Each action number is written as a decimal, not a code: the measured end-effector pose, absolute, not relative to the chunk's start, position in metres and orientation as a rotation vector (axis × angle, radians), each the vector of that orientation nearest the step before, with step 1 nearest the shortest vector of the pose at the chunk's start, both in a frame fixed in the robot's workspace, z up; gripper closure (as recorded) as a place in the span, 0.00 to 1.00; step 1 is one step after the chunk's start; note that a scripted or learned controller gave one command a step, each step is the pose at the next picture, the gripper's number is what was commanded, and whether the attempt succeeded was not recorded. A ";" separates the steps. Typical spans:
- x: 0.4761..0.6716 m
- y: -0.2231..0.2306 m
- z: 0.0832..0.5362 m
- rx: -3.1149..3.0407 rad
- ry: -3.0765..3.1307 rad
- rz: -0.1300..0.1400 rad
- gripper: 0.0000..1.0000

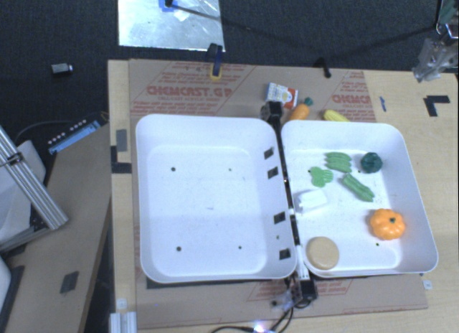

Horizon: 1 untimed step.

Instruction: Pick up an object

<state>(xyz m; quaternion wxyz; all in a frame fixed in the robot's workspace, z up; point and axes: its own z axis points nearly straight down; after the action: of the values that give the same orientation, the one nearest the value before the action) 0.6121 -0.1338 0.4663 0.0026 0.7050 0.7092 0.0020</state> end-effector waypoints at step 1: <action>0.650 -0.131 0.487 2.211 2.224 0.005 1.00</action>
<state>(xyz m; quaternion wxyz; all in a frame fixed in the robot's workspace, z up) 0.6500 -0.1306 0.4867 0.0029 0.7050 0.7092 0.0016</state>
